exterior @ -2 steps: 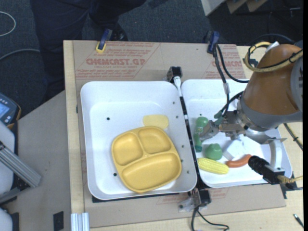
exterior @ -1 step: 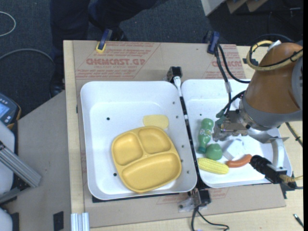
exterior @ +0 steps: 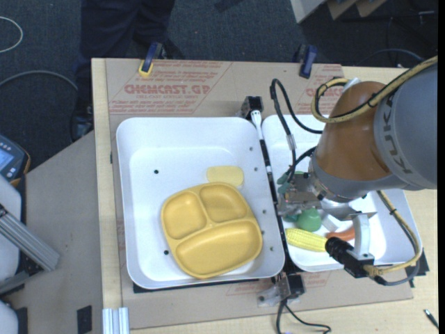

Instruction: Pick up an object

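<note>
My gripper [exterior: 297, 199] is down in the right bin [exterior: 400, 245], near that bin's left wall, with the grey arm and orange band covering most of it from above. Just below the gripper lies a green rounded toy [exterior: 308, 220]. A yellow corn cob [exterior: 306, 240] rests in front of that, close to the bin's near edge. An orange carrot-like piece [exterior: 342, 234] pokes out to the right of the corn. I see nothing held between the fingers.
The left bin [exterior: 139, 186] holds a yellow three-compartment plate [exterior: 211, 229] and a pale yellow flat piece [exterior: 225, 176] behind it. A ridge divides the two bins. Cables run along the right bin's far side.
</note>
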